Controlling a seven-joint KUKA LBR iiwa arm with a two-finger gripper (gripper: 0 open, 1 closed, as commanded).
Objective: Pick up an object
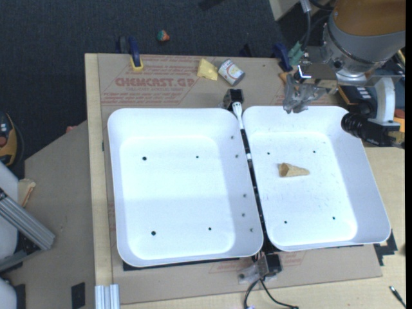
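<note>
Overhead slanted view of the counter (174, 82) with two shallow white bins side by side. The left bin (122, 192) holds nothing graspable; the right bin (360, 172) holds the single candidate object, a small tan wedge (293, 170) lying flat near the bin's middle, slightly toward its far half. The wedge is pale brown, roughly triangular, pointed toward the right, low in profile and ragged at the edges, with fine dark specks scattered on the white floor around it. The end effector (297, 102) hangs over the far rim of the right bin, well apart from the wedge and nearer the bins' shared wall than the wedge is; nothing is seen between its fingers, but how far they are parted cannot be told at this scale. Judged risks: the wedge lies so flat that fingers closing over it may skid across the top or pinch air; a descent begun from the present position would land on or beside the rim and not on the object; a narrow, tapering shape may pivot or slide on the smooth floor when touched on one side only. Loose items on the counter beyond the bins, a yellow scrap (207, 70) and a small box (231, 72), lie outside the working area
</note>
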